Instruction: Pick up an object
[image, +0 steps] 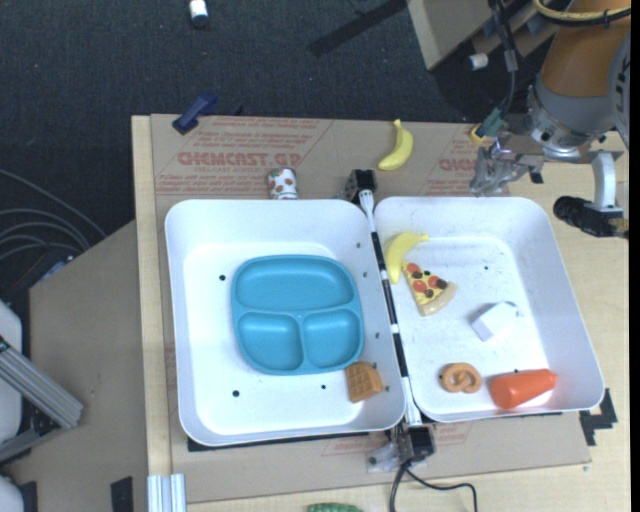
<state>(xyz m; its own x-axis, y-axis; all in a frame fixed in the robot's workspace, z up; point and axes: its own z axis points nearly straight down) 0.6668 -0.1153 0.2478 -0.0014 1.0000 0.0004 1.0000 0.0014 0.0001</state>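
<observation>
Gripper (492, 168) hangs at the upper right of the frame, just above the far rim of the right bin (575, 300), over bare bench (240, 155); whether it is wide or narrow I cannot tell, and nothing shows in it. Below it in the right bin lie a yellow banana (402, 250) by the left wall, a pizza slice toy (429, 288) touching it, a white block (494, 320) near the middle, a pretzel (461, 378) and an orange carrot (522, 387) along the lower edge. Left of these, the left bin (195, 300) holds a blue divided tray (297, 312) and a brown waffle piece (363, 381) at its lower right corner. On the bench above the bins rest a second banana (397, 148) and a small spotted toy (283, 183).
</observation>
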